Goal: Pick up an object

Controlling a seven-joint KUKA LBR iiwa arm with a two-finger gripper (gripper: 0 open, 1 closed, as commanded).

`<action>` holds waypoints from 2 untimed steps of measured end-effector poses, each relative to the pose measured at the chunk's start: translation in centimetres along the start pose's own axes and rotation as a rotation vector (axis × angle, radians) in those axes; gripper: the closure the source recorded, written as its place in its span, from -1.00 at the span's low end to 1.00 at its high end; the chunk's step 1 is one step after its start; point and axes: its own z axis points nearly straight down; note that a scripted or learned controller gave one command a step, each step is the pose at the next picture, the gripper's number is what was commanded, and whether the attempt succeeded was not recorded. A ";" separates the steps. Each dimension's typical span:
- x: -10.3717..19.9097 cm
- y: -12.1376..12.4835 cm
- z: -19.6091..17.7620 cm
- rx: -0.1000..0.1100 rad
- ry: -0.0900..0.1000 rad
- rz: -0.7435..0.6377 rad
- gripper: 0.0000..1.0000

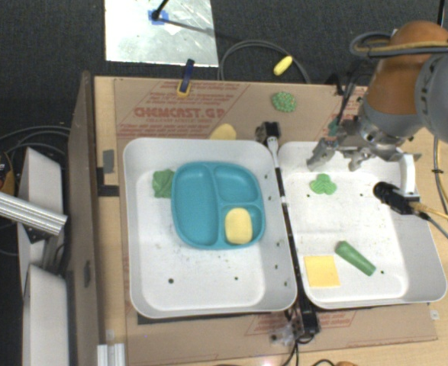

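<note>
gripper (338, 155): parked over the back edge of the right bin (426, 277), can't tell what state it's in from up here
green floret thing (323, 184): right bin, just in front of the gripper, not touching it
green cylinder (355, 258): right bin, beside the yellow square (321, 271)
teal plate (214, 204): left bin (151, 280), with a yellow lump (239, 225) in its front-right compartment
</note>
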 end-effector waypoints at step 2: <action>-2.4 2.1 10.8 0.005 -0.002 0.004 -1.00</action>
